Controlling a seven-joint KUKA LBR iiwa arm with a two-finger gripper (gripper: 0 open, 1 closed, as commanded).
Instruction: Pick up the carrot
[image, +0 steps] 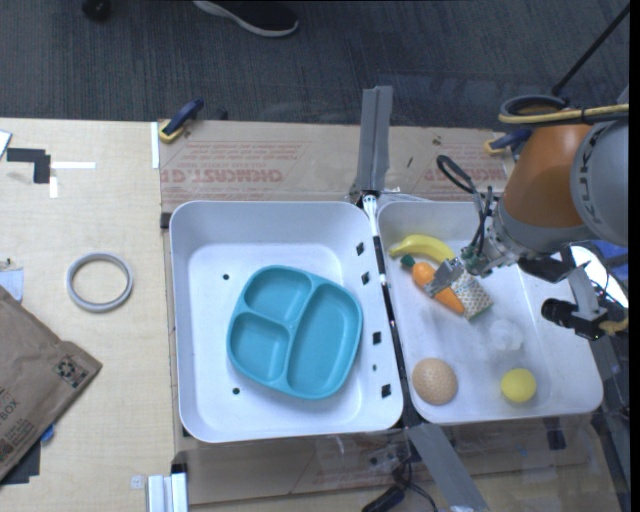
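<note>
Low over the right bin (560, 400) — hand (447, 277) on the carrot (443, 288).

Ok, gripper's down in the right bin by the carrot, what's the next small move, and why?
Probably close the fingers and lift a touch to test the grasp. The gripper sits right on the carrot in the right bin, just below the banana. I can't tell from this view whether the fingers already straddle the carrot, so keep the lift short.

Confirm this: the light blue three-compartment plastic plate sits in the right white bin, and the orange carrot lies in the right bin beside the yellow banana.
Wrong on the plate. The camera view shows the light blue three-compartment plastic plate in the left white bin; the orange carrot does lie in the right white bin beside the yellow banana.
</note>
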